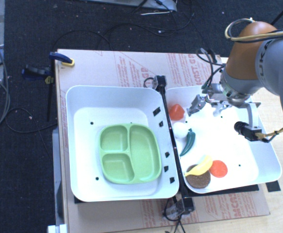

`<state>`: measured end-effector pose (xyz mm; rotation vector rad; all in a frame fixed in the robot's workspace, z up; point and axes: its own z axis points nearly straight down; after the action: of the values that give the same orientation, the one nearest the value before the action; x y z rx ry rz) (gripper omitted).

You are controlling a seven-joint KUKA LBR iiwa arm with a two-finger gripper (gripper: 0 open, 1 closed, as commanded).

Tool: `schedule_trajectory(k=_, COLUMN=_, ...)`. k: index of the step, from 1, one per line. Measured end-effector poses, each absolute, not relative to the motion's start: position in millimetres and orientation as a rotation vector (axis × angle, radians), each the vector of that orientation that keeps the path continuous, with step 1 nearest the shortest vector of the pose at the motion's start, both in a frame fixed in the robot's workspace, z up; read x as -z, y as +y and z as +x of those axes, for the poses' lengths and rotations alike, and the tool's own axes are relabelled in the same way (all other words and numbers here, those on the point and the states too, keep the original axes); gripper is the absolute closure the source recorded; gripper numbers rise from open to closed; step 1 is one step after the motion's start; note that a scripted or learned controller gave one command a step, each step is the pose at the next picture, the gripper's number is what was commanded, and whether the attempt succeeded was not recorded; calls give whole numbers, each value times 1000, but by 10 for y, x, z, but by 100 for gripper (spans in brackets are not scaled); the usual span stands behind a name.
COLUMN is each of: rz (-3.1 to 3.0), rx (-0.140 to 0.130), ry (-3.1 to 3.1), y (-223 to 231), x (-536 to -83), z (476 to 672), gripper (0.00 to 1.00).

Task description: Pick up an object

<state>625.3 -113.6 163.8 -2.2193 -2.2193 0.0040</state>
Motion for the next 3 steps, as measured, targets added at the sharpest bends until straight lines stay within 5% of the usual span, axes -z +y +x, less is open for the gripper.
schedule_trajectory(k=2, rz=-2224, rx=4, ry=-2225, y=-1063, x=-956, z=6188, gripper=0)
schedule_trajectory(k=3, rz=-2227, rx=6, ry=-2226, y=-1073, x=-1067, z=6195, gripper=100)
